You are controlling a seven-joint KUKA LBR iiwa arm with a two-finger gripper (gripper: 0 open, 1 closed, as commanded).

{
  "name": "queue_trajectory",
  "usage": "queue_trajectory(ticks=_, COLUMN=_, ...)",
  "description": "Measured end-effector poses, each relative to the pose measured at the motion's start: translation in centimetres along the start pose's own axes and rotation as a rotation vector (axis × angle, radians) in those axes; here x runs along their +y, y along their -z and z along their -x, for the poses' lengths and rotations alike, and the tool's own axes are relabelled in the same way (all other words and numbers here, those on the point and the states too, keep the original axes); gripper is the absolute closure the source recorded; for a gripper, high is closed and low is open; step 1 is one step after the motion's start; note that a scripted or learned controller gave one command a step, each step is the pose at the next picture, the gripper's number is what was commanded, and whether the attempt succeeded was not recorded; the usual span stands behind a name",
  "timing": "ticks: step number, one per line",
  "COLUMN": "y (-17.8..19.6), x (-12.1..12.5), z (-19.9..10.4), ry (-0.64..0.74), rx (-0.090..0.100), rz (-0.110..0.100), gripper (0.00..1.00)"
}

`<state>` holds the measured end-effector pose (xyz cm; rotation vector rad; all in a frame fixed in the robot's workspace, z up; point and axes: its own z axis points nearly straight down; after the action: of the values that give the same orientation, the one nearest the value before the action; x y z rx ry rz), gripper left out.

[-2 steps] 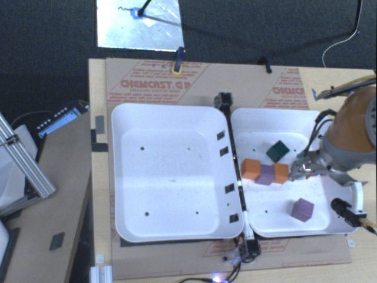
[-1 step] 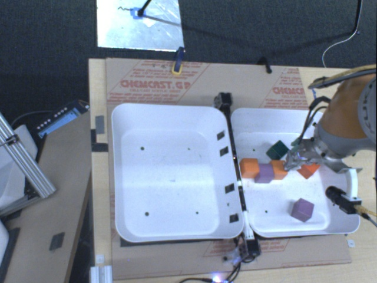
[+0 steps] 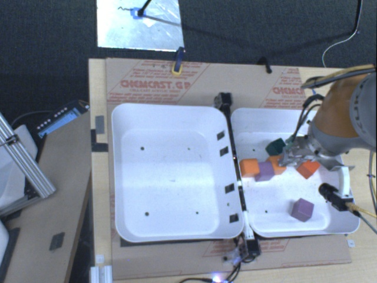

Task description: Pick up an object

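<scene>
In the right bin [image 3: 268, 229] lie several small blocks. An orange cube [image 3: 250, 168] sits by the bin's left wall, touching a light purple block [image 3: 265, 171]. A dark green block [image 3: 275, 147] lies behind them. Another orange block [image 3: 308, 169] is further right, and a purple cube [image 3: 302, 209] rests alone near the front. My gripper [image 3: 290, 158] hangs low over the bin's middle, between the green block and the orange block, close by a small orange piece [image 3: 278, 164]. The wrist hides what lies right under it.
The left bin [image 3: 121, 175] stands beside the right one, with black clips [image 3: 230, 187] along the shared divider. Both bins rest on a cardboard sheet [image 3: 153, 81]. A shiny metal plate [image 3: 138, 16] lies beyond the bench.
</scene>
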<state>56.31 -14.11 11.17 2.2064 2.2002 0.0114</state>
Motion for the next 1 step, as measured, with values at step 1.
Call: queue_trajectory(ticks=1, y=2.44, x=5.45, z=-2.32, ry=0.011, rx=0.012, rz=-0.013, gripper=1.00)
